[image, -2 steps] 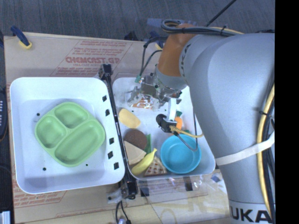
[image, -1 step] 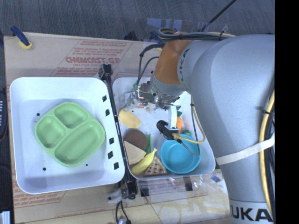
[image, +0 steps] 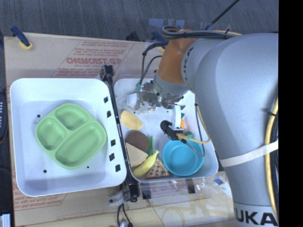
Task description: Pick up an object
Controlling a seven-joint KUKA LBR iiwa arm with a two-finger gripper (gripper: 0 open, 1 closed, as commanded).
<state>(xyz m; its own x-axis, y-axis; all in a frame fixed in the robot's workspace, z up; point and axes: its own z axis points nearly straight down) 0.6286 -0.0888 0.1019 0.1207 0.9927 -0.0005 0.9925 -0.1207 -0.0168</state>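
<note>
My gripper point(image: 141, 103) is low over the far left part of the right bin point(image: 122, 86), reaching down from the grey arm with the orange band. Just in front of it lies a pale yellow rounded object point(image: 131, 120). Nearer the front of the bin sit a brown round piece point(image: 137, 140) on a tan slice point(image: 134, 154), a yellow banana point(image: 147, 164), a blue bowl point(image: 181, 158) and a waffle-patterned piece point(image: 156, 172). A small orange object point(image: 182, 124) lies beside the wrist. The arm hides the bin's right side.
The left bin point(image: 19, 126) holds a green divided plate point(image: 71, 135). A black divider with clips point(image: 113, 122) runs between the bins. Cardboard point(image: 90, 56) lies behind them, with a blue and yellow clamp point(image: 21, 38) at the far left.
</note>
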